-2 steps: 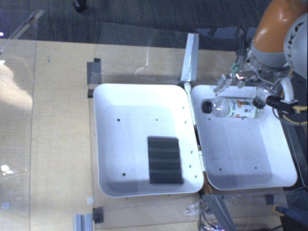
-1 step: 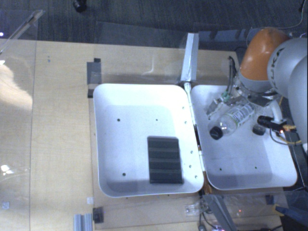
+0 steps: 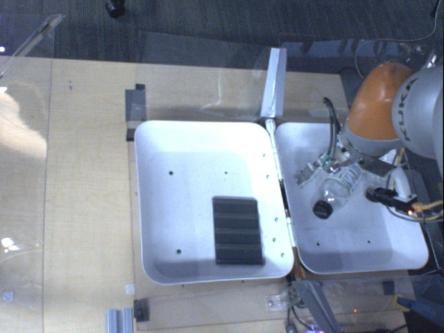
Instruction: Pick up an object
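There are two white bins on the bench, side by side. The left bin has one thing in it, a dark flat block with ridges running across its top. It lies flat near the front of that bin, a little to the right of the middle. The right bin has a clear plastic bottle with a dark cap. The bottle lies on its side, tilted, with the cap pointing to the front and left of the bin. The grey arm with the orange band reaches in from the right and hangs over the back part of the right bin. Its gripper is down low, right at the back end of the bottle. I cannot tell if the gripper is loose or squeezed, because the metal parts and the see-through bottle blend together there. I also cannot tell if it has the bottle. The bottle looks like the thing it is going for. I think the bottle is very light and looks empty. It is round and smooth, so it could roll or slip away. Its sides are thin, so a hard squeeze may make it pop out. The best place to grab looks like across the middle of its body. The dark block looks stiff and would not roll, but it is low and wide, so it seems harder to get hold of.
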Robot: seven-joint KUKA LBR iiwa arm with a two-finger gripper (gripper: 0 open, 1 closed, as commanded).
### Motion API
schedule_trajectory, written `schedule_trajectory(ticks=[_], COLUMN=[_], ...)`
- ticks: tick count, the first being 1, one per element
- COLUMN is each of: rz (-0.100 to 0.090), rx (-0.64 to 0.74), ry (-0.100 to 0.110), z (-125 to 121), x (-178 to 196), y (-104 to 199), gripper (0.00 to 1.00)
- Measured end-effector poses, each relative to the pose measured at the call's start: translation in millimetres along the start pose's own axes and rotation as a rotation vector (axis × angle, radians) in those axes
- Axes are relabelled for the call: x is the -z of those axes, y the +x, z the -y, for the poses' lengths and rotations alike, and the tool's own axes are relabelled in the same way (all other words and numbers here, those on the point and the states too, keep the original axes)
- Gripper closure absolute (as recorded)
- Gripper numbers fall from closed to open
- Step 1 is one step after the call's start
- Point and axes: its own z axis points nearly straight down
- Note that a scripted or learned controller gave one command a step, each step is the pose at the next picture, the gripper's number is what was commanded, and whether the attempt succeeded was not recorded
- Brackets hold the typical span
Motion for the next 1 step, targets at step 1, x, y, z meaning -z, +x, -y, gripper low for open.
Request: schedule_trajectory(ticks=[1], rz=[-0.004], rx=[-0.183], ry=[0.008], z=[-51.5], x=[-1.7], y=[-10.8], gripper=[0.0])
